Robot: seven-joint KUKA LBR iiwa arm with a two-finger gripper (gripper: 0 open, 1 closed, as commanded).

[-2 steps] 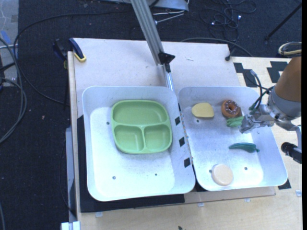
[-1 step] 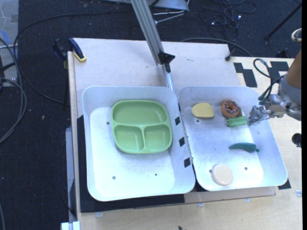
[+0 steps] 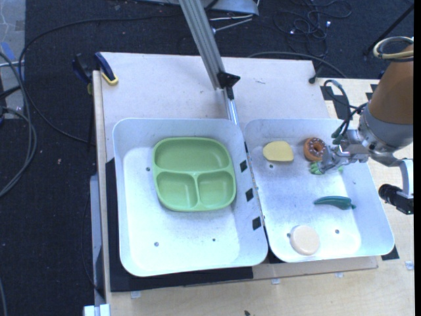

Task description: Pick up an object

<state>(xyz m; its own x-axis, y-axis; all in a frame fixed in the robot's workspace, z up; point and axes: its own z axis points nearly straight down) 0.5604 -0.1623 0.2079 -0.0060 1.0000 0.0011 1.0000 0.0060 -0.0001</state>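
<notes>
The right bin (image 3: 368, 236) holds a yellow lump (image 3: 278, 152), a brown sprinkled donut (image 3: 314, 148), a dark green pod (image 3: 335, 203) and a cream round piece (image 3: 305, 239). My gripper (image 3: 331, 162) reaches in from the right and sits low just below and to the right of the donut. A small green item (image 3: 317, 170) lies right at its tip. The gripper's own body hides how the tip meets that item.
The left bin (image 3: 131, 242) holds a light green divided plate (image 3: 195, 174). A slanted metal pole (image 3: 205, 35) runs down to the bins' back edge. The arm's grey wrist (image 3: 388, 130) hangs over the right bin's right rim.
</notes>
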